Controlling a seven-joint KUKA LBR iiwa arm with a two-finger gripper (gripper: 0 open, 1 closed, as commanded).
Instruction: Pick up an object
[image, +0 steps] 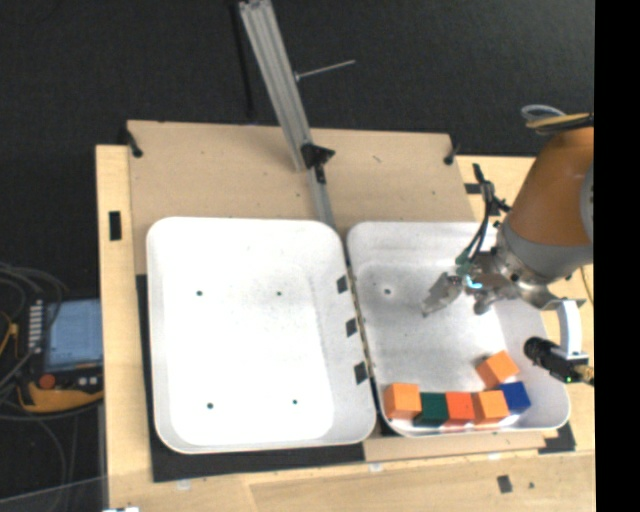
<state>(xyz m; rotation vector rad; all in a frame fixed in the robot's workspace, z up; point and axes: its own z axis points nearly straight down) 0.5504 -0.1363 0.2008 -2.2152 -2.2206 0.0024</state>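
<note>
Crowded along the near wall of the right bin (400, 250): an orange block (403, 399), a green block (433, 407), a second orange block (460, 405), a third orange block (490, 404), a blue block (515, 396), with a tilted orange block (498, 367) just behind them. Well apart from the gripper (460, 299), hovering over the bin's middle with fingers spread and nothing between them. Reaching in from the right, grey arm (545, 250) under an orange band (560, 190), wrist angled down and leftward. Beside it, the left bin (245, 330). No readable writing anywhere.
</note>
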